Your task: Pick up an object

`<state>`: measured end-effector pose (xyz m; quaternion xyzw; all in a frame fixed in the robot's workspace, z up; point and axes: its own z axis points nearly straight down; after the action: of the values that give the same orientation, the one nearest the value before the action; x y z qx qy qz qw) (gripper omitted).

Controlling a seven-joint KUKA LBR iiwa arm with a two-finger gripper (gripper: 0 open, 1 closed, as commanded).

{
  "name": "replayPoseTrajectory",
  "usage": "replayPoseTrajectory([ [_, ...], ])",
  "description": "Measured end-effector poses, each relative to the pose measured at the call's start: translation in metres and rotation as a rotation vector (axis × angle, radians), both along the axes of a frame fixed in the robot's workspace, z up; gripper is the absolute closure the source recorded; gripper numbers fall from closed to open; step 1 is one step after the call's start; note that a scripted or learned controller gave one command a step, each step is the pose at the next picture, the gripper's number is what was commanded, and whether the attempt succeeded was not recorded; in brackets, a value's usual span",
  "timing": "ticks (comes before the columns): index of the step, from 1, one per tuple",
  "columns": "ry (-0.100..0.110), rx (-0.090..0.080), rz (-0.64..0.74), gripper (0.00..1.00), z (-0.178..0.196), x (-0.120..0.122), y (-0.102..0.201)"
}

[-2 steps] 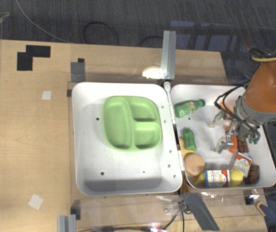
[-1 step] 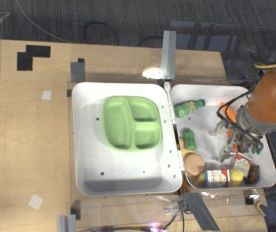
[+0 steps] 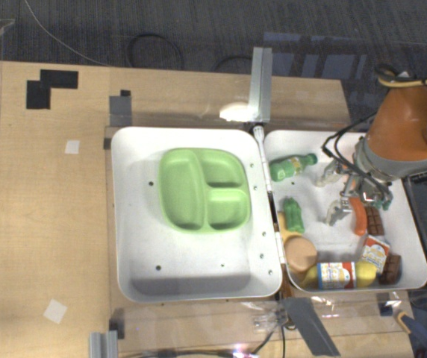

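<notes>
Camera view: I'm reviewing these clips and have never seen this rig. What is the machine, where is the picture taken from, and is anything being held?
One fixed camera looks down at a slant on a wooden bench. The grey arm with the orange band reaches in from the right. Its gripper hangs over the right bin, above small toy groceries: a green bottle, an orange stick, a jar with a yellow label. The left bin holds a green divided tray. I see nothing between the fingers.

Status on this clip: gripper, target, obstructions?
Gripper low in right bin, nothing seen between fingers. Orange carrot-like piece right beside it. Green bottle, brown chocolate bar crowd close.
</notes>
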<state>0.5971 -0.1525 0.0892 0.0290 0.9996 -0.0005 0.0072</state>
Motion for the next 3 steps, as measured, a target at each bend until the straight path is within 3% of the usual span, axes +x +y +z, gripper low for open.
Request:
replayPoseTrajectory([
  [2,0.001,-0.001,-0.004,0.00,0.000,-0.009,0.014],
  [3,0.004,0.001,-0.179,0.00,0.025,-0.020,-0.027],
])
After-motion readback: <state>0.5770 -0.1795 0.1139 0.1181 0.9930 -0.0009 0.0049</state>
